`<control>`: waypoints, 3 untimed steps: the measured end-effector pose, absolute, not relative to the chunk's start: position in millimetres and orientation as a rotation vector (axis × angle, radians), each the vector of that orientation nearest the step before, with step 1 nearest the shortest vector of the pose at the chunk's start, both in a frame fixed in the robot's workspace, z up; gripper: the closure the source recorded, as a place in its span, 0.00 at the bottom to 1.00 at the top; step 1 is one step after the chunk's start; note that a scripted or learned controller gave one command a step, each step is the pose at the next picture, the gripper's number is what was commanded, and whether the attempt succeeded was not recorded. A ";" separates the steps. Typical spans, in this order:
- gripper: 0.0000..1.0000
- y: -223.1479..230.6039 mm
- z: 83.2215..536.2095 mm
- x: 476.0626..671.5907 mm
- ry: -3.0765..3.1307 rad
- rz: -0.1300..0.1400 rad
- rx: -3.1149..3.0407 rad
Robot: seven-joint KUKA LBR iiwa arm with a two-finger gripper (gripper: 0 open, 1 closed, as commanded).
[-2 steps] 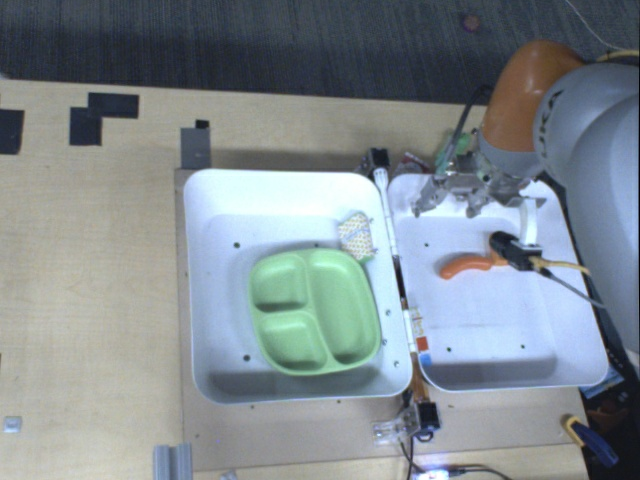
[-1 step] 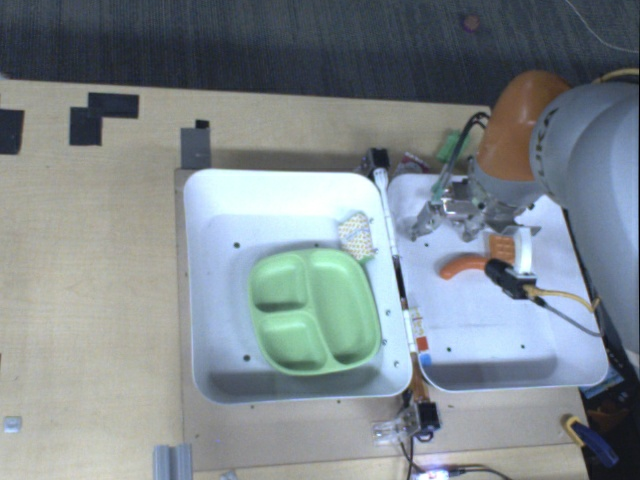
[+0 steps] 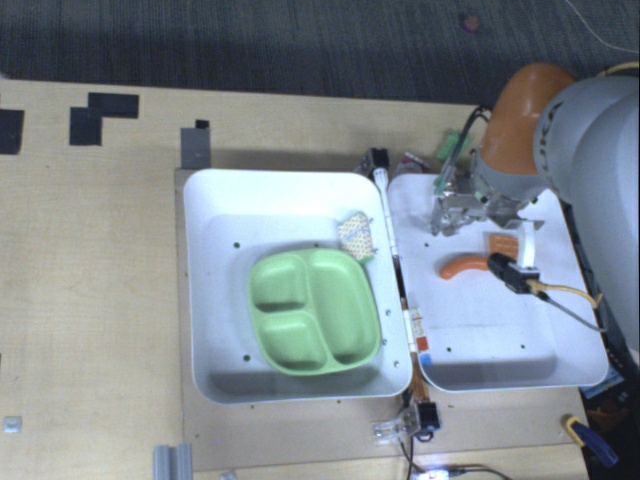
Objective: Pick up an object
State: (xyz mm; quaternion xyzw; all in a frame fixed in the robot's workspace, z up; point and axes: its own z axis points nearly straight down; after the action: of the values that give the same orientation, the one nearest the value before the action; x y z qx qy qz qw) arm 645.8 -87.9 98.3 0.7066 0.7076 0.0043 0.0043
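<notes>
While the grey arm [image 3: 590,138] w/ its orange band reached in from the right, the gripper [image 3: 458,216] hung over the upper part of the right bin [image 3: 500,358], metal fingers pointing down toward the bin floor. Whether those fingers were open or closed couldn't be told from this angle; nothing showed between them. An orange object [image 3: 463,265], small, elongated & slightly curved like a carrot or sausage, lay on the white floor of the right bin, near the middle, just below the gripper and apart from it. A 2nd orange piece [image 3: 502,241], squarish, sat just beside it to the upper right, partly hidden by a black part w/ a yellow cable [image 3: 560,290]. In the left bin [image 3: 215,268] lay a green divided plate [image 3: 313,309], 3 compartments, w/ a small patterned pale item [image 3: 357,234] at its upper right edge near the bin wall
</notes>
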 end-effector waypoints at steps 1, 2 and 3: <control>0.00 -87.9 98.1 645.7 2.218 0.013 2.214; 0.00 -90.5 87.4 529.2 2.218 0.007 2.216; 1.00 -90.0 98.9 531.5 2.216 0.014 2.212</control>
State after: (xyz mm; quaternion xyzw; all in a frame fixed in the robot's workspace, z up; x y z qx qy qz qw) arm 531.5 -90.0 98.9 0.7065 0.7077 0.0046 0.0055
